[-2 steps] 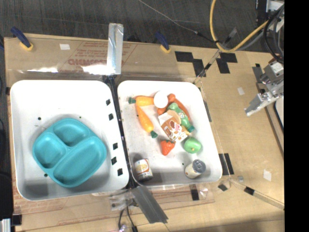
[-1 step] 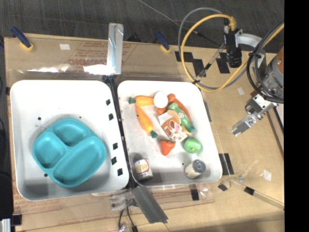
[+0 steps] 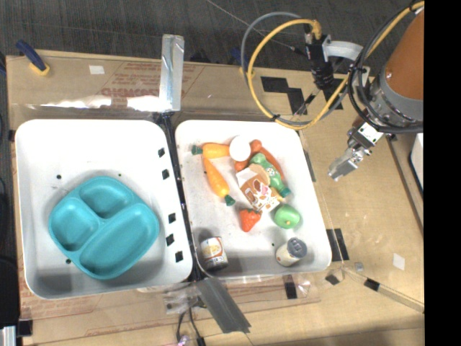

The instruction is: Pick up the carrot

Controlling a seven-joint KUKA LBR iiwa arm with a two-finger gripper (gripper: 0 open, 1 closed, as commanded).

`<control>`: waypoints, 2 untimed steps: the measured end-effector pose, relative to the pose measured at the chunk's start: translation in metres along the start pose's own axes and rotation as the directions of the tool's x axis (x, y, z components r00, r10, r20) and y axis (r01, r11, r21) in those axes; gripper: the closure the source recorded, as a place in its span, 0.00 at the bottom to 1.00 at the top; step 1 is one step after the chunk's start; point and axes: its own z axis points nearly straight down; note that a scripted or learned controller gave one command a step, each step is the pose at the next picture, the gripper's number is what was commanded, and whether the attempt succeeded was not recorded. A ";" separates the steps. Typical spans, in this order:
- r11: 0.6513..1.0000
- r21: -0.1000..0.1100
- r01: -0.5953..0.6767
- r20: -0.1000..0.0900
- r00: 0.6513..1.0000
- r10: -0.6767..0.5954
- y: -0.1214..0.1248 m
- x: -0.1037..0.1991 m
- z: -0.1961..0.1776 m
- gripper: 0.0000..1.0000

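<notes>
**Q:** Where is the carrot right now?

**Me:** I'll place everything off the right bin (image 3: 311,193). The carrot (image 3: 215,175) lies inside it, in the upper left part, slanting down toward the middle with its green end lowest. A second orange piece (image 3: 215,151) sits just above it, touching or nearly so. Just to its right is a crowd: a white round thing (image 3: 239,148), a small printed carton (image 3: 258,189), a green bottle (image 3: 272,173), a strawberry (image 3: 249,219) and a green apple (image 3: 287,215). Two small cans (image 3: 212,251) stand along the bin's lower edge.

**Q:** And your gripper?

**Me:** My gripper (image 3: 348,161) hangs outside that bin, past its right wall, over the bare bench. It carries nothing. Whether it is spread wide or drawn narrow I cannot tell from this angle.

**Q:** So which step is this?

**Me:** I'd judge it the approach, with no grasp begun. The next move calls for crossing the bin's right wall, passing over the clutter, and coming down on the carrot's middle, squared across its slant and clear of its orange neighbour and the carton.
</notes>
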 end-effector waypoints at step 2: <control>0.940 0.000 0.341 -0.009 0.940 -0.341 0.030 -0.020 -0.019 1.00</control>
